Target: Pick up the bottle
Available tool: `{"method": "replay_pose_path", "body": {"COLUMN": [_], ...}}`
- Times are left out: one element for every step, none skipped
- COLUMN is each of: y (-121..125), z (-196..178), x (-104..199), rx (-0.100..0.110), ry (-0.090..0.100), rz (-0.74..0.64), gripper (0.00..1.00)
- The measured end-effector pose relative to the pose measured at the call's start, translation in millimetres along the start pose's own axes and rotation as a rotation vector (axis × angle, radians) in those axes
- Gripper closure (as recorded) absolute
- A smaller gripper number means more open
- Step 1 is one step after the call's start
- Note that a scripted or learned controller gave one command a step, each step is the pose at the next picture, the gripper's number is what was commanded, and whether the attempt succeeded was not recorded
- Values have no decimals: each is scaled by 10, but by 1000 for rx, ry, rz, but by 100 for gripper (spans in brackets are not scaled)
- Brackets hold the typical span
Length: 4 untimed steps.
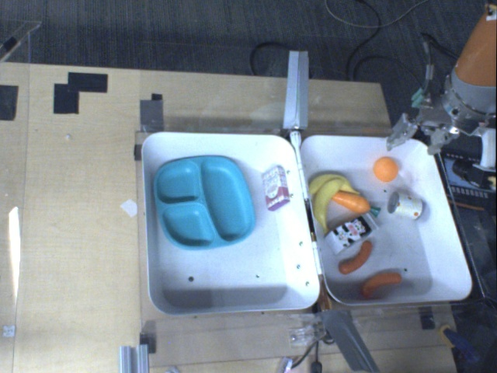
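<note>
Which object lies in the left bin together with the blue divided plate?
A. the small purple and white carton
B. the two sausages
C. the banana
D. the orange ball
A: the small purple and white carton lies in the left bin, just right of the blue divided plate; the other objects are in the right bin.

I see the grey arm with its orange band (475,53) entering from the upper right. My metal two-finger gripper (419,131) points down-left, fingers (399,130) parted, with nothing between the tips.
</note>
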State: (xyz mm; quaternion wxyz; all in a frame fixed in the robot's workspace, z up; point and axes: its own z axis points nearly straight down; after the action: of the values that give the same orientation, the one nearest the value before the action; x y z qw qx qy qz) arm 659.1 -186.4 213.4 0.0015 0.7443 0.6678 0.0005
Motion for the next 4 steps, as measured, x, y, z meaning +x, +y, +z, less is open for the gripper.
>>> {"method": "replay_pose_path", "body": {"y": [-313, -820, -1683, -1348], "z": [145, 117, -43, 773], "x": [-10, -51, -378, -223], "rx": [2, 0, 0, 2], "ry": [1, 1, 1, 2], "rz": [15, -287, -143, -276], "gripper": [0, 0, 0, 0]}}
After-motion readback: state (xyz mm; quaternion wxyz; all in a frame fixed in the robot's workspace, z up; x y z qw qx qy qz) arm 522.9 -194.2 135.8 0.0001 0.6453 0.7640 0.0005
